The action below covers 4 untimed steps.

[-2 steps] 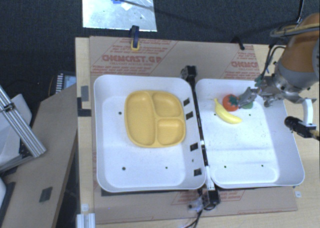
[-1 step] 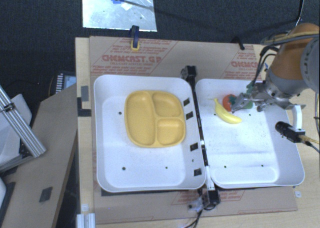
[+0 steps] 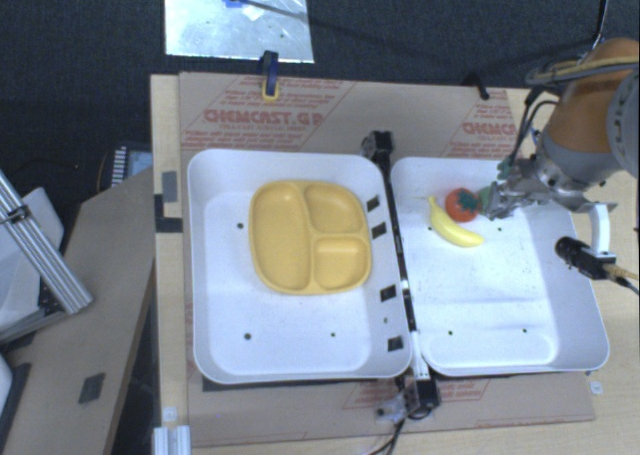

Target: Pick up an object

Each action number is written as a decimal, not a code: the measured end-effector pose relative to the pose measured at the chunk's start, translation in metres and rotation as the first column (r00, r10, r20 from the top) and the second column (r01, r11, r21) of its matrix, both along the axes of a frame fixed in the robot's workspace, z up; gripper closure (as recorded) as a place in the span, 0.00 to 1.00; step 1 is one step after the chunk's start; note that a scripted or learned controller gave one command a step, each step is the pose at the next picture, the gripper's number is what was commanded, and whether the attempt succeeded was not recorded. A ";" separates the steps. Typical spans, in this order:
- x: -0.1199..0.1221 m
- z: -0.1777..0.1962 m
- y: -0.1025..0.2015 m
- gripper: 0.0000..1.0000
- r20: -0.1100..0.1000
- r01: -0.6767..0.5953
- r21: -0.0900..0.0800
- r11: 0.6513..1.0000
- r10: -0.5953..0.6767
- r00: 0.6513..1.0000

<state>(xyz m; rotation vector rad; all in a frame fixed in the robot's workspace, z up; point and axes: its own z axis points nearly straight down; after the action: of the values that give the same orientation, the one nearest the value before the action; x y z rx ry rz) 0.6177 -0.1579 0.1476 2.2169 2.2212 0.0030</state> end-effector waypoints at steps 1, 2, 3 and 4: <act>-0.006 0.061 0.000 1.00 0.001 -0.001 0.000 1.000 0.001 1.000; -0.005 0.101 0.000 1.00 0.001 -0.002 0.000 1.000 0.002 1.000; -0.004 0.090 0.049 1.00 -0.002 -0.007 0.002 1.000 0.007 1.000; -0.002 0.081 0.103 1.00 -0.002 -0.008 0.002 1.000 0.008 1.000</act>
<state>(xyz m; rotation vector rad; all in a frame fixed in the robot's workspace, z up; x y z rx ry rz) 0.6161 -0.0554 0.2287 2.2107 2.2318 0.0031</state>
